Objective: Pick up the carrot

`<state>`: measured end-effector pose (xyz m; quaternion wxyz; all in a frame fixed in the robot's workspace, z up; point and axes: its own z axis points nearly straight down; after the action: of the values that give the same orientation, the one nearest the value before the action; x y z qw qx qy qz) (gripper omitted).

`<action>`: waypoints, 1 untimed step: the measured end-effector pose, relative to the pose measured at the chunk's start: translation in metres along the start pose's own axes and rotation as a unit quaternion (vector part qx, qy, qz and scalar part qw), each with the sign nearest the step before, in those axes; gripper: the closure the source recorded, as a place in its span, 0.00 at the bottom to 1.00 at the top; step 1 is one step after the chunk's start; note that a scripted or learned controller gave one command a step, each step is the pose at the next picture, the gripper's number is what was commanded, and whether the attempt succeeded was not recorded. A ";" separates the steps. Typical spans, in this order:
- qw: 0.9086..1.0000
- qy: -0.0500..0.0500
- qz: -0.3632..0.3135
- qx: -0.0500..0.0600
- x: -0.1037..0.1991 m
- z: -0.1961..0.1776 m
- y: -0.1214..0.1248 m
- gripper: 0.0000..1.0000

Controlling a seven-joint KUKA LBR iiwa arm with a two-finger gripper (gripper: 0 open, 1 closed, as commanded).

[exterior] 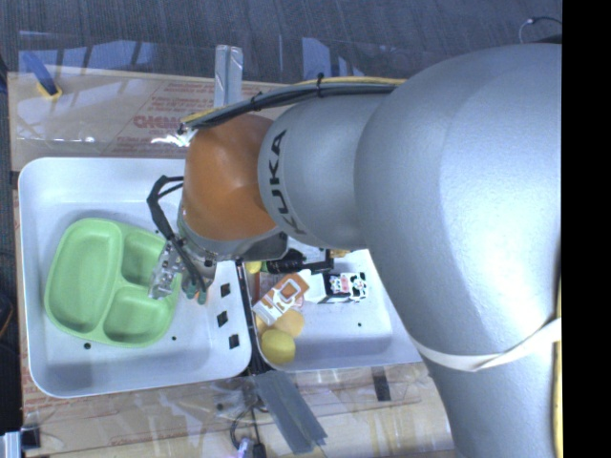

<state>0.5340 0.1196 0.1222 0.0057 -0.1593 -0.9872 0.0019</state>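
My gripper [177, 277] hangs low over the left bin [57, 184], at the right edge of a green divided plate [91, 280]. Nothing can be seen held in it. The grey arm with its orange band [224, 184] covers most of the right bin [372, 337]. At that bin's left end lies an orange-and-white item [284, 297]; I cannot tell whether it is the carrot.
A yellow lemon-like fruit [278, 344] lies at the right bin's near left corner. A small black-and-white carton [346, 285] sits beside the orange-and-white item. The divider wall between the bins [239, 322] runs just right of the gripper.
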 end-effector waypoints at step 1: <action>0.984 -0.005 0.179 -0.004 0.054 -0.116 0.035 1.00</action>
<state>0.4948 0.1700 0.2384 -0.0001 -0.3336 -0.9427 0.0001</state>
